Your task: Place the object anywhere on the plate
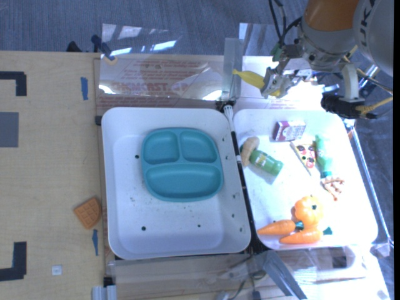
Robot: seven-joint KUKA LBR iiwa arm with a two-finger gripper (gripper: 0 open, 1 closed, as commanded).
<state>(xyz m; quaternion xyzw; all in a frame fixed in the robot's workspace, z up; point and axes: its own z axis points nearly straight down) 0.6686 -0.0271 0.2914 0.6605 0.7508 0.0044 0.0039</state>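
Caught mid-carry over the far wall of the right bin (357,186): a gripper (275,85) with fingers drawn narrow on the right end of a yellow banana (249,77), as far as the slanted overhead view allows. Sticks out leftward from the fingertips, tilted a little, raised above the divider between the two bins and touching neither floor. Hangs below the arm's orange band (331,5), reaching in from the right. Ahead and nearer the camera, in the middle of the left bin (119,186), a blue plate (181,165) with three compartments, all bare, well apart from the banana. Left behind on the right bin's floor: a purple carton (288,130), a green can (267,163) just beside a pale roll, a carrot (275,228) and an orange toy (308,210) near the front corner. Out on the bench, beside the left bin, a small waffle (88,212). Judged from this: pick done, transport under way, placing not yet begun. Calls next for a move leftward and toward the camera, clearing the divider, then a descent over any compartment and a release close to the surface. Looks a shallow hold, at one end only, so likely to swing or slip on a quick move; likely to roll off the rim if dropped from height.
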